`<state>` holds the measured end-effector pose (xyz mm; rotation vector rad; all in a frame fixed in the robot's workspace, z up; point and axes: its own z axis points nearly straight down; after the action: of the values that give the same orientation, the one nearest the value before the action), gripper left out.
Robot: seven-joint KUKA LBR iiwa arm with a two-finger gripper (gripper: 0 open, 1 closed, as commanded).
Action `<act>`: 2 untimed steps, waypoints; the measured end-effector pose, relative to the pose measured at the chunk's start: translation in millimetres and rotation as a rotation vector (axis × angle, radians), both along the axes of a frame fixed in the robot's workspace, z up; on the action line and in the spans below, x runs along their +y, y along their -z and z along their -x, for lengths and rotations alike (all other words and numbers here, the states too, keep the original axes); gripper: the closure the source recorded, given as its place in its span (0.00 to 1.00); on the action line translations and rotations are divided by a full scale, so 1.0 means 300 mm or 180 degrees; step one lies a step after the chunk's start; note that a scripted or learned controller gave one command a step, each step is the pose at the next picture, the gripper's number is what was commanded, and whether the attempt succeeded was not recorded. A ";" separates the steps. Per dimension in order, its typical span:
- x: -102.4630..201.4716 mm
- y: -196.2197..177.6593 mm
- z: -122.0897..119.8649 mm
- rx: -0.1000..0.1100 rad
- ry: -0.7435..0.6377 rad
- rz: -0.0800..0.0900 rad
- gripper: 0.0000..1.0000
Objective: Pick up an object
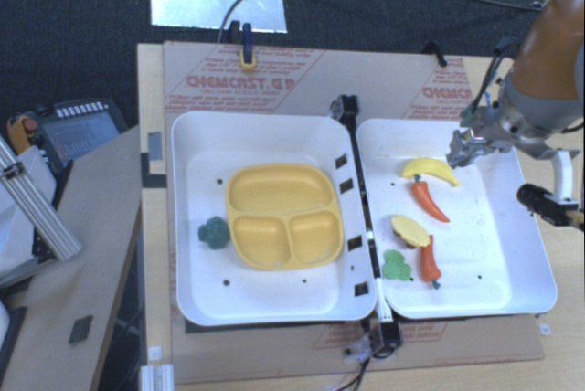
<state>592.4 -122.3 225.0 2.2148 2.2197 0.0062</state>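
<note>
1. Reaching in from the right, the arm (548, 60) carries its gripper (464, 147) over the far part of the right bin (526, 289); how far it is open cannot be told, and nothing is seen in its hold.
2. The banana (430, 169) lies just left of the gripper, with a chili pepper (428, 199) touching its near side.
3. Nearer lie a yellow slice (409, 230), a carrot (429, 261) and a green piece (396, 266).
4. The left bin (196, 188) holds a yellow divided tray (282, 216) and broccoli (214, 233).
5. The cardboard (274, 74) underneath reads "CHEMCAST".
</note>
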 end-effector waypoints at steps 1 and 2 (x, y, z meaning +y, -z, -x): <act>-0.001 -0.147 -0.005 0.0000 -0.0005 0.0000 1.00; 0.149 -0.144 0.035 0.0014 -0.0019 -0.0008 1.00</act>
<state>581.9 -77.7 268.1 2.2118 2.2298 0.0040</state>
